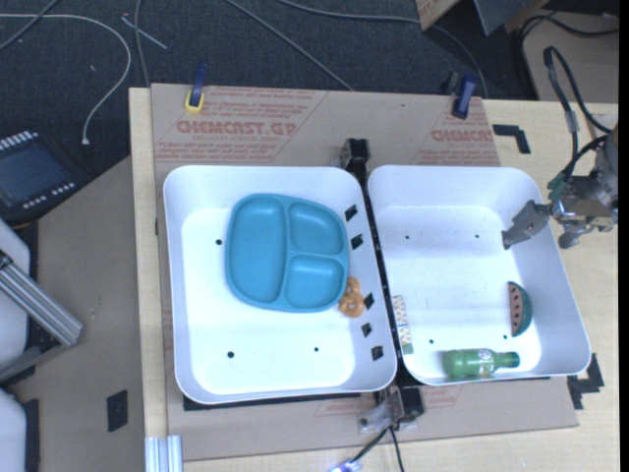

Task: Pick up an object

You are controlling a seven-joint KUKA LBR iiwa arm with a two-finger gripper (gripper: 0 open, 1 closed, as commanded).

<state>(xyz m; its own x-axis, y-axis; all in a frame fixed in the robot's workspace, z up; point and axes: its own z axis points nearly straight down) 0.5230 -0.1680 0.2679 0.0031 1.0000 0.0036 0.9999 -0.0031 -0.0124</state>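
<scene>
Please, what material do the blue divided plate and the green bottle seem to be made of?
The blue divided plate looks like moulded plastic with a matte finish: one even colour, soft rounded rims between its three compartments. The green bottle, lying on its side, seems to be glossy plastic, possibly a toy; a small highlight shows on it, but glass cannot be excluded.
</scene>
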